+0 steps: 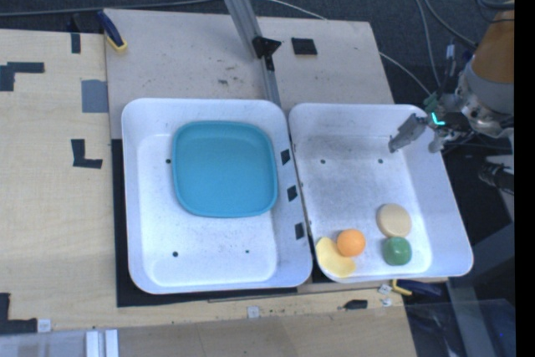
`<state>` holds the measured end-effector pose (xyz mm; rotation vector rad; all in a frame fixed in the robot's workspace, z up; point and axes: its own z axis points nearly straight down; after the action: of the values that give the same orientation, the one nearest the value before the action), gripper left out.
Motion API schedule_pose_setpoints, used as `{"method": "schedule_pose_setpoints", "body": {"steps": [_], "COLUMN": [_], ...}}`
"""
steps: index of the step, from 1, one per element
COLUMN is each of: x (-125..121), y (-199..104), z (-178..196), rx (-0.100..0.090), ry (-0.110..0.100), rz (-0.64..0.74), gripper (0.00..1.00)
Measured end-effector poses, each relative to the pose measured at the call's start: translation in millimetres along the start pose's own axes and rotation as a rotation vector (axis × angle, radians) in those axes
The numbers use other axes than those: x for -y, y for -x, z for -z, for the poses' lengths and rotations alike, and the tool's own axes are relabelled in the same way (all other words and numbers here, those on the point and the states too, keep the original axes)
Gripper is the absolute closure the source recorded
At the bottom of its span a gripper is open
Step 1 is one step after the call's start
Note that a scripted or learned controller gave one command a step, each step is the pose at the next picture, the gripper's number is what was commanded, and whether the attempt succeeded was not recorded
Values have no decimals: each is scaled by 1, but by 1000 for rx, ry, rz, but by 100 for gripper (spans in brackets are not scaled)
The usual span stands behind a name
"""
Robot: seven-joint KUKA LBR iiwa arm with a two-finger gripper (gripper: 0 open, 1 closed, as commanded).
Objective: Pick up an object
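The right bin point(334, 180) holds a small cluster at its near end: an orange ball point(350, 242) resting against a yellow banana-like piece point(332, 261), a beige rounded object point(394, 220), and a green ball point(396, 251) just below it. My gripper point(422, 137) hovers over the far right rim of this bin, well away from the cluster. Its two grey fingers point(407, 132) stand apart, open, with nothing between them. The arm's orange band point(500, 42) shows at the right edge.
The left bin point(146, 205) holds a square blue plate point(224, 168). A slanted metal pole point(242, 4) rises from behind the gap between the two bins. Cables lie on the dark floor at the back right.
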<state>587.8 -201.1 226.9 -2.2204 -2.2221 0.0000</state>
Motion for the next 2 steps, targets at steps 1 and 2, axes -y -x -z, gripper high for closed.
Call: {"method": "schedule_pose_setpoints", "body": {"steps": [1, 2], "x": [0, 7], "y": [0, 2], "z": [0, -45], "rx": [0, 0], "ry": [0, -4], "rz": [0, -1], "gripper": [0, 0]}}
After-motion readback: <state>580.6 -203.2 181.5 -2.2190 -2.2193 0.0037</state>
